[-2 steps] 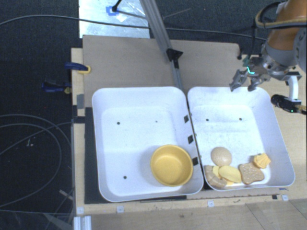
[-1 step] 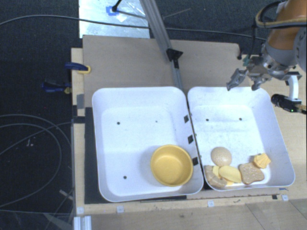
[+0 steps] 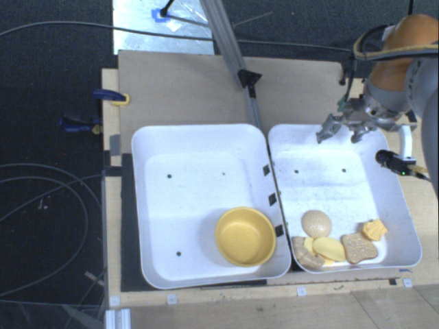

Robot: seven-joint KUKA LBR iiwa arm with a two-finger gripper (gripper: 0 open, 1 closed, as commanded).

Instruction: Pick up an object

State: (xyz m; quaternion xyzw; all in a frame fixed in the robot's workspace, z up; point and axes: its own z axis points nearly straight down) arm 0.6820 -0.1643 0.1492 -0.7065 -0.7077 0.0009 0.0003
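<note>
Camera view shows me the gripper hanging over the far edge of the right bin, its two fingers spread apart with nothing between them. My candidates sit well apart from it, crowded along that bin's near edge: a pale egg-shaped piece, a yellow banana-like piece, a tan toast-like slice and a small orange-yellow piece. A yellow bowl rests in the left bin. I judge this the approach step; next I'd bring the arm toward the near edge, then descend over one piece.
</note>
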